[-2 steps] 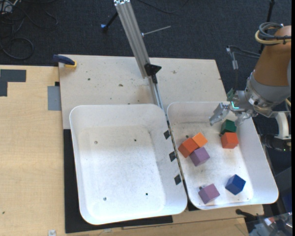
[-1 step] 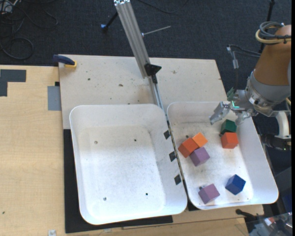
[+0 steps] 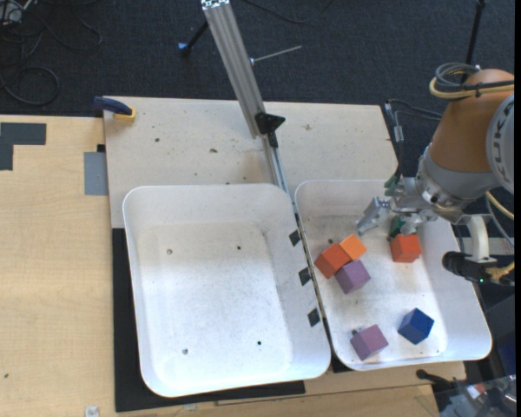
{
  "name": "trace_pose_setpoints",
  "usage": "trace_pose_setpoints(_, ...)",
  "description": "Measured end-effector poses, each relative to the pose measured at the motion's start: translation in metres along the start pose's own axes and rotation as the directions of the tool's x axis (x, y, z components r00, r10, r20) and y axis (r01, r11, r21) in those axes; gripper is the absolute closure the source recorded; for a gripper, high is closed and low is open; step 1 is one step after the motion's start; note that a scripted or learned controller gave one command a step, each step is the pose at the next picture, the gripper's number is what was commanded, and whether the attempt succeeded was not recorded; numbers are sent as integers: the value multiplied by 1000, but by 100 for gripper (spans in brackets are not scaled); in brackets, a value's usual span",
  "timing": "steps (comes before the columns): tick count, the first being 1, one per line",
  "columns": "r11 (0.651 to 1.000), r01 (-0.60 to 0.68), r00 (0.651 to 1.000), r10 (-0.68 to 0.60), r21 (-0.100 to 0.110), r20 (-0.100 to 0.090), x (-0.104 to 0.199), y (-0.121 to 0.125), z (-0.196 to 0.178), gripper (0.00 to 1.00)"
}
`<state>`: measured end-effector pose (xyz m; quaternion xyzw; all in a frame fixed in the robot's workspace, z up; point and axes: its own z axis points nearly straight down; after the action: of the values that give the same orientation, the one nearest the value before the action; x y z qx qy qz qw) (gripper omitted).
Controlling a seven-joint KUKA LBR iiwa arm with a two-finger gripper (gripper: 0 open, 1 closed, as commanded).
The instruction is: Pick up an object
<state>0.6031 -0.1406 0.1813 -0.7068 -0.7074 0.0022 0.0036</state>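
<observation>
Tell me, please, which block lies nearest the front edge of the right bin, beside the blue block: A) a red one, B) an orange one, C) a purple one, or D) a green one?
C: the purple block sits just left of the blue block near the front rim of the right bin, while the orange and red ones lie farther back.
</observation>
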Motion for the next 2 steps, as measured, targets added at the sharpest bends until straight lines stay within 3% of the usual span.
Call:
trace_pose_setpoints(1,1000,-1,1000,1,0,0,0,-3,44,0)
trace_pose_setpoints(2,1000,0,1000,0,-31,7,-2,4,59,0)
